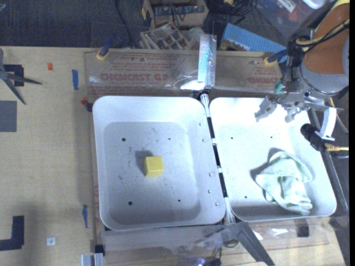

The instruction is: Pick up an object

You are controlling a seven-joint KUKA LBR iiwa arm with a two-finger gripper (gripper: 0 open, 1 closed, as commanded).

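End effector (pixel 276 110), fingers spread apart and holding nothing, hangs over the far edge of the right bin (pixel 327 204); crumpled pale cloth (pixel 284 182) lies nearer in that bin, almost straight below it, yellow block (pixel 154 166) well left in the left bin (pixel 105 143).

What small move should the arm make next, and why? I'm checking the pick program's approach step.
Probably move the hand toward the near side of the right bin until it is above the crumpled cloth, then lower. The hand sits over the bin's far edge with nothing between its fingers, and the cloth is the closest object. The yellow block lies farther off, in the left bin.
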